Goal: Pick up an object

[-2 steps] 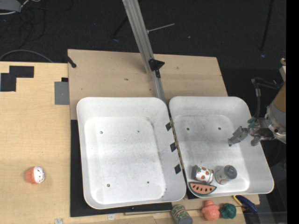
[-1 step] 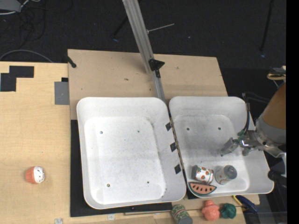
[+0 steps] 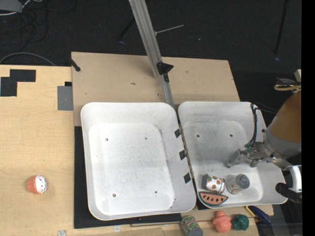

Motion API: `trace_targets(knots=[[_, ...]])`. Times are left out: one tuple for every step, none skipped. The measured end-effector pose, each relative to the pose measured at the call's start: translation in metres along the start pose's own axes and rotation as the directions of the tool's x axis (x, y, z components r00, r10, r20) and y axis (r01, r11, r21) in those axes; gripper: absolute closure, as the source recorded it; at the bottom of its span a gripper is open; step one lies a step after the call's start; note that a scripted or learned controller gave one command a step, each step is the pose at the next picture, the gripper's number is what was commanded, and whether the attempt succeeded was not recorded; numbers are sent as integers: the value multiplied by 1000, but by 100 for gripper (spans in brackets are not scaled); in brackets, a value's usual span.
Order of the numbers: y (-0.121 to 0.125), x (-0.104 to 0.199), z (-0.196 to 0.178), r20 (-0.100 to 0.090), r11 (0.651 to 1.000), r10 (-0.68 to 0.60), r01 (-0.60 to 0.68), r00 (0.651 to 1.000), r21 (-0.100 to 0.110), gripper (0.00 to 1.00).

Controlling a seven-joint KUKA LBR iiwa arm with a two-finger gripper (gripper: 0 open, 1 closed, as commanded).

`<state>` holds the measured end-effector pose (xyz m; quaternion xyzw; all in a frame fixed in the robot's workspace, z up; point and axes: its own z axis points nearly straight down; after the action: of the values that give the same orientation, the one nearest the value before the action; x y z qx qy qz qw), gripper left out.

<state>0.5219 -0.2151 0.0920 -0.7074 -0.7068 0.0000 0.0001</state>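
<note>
We see small orange-white round toy (image 3: pixel 36 184) far left on wooden bench, well apart from bins. Left bin (image 3: pixel 129 161) next. Right bin (image 3: pixel 221 127) holds task objs along its near edge: red-white cup (image 3: pixel 215 184) on its side, grey round obj (image 3: pixel 239 182) just beside it, watermelon slice toy (image 3: pixel 213 198) on rim. Gripper (image 3: pixel 239 157) low over right bin, just above grey obj; fingers spread, nothing between. Below bins: pink and green toys.

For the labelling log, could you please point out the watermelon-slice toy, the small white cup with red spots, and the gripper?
Watermelon-slice toy (image 3: pixel 213 198), camera view, red flesh.
Small white cup with red spots (image 3: pixel 214 184), camera view, side wall.
Gripper (image 3: pixel 235 160), camera view, between fingertips.
</note>
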Motion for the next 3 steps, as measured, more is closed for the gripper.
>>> trace_targets(knots=[[0, -1, -10, -1, 1000, 4, -4, 1000, 0, 100], [1, -4, -52, 1, 1000, -1, 1, 1000, -2, 100], [-9, -4, -106, 1, 1000, -2, 2, 1000, -2, 100]])
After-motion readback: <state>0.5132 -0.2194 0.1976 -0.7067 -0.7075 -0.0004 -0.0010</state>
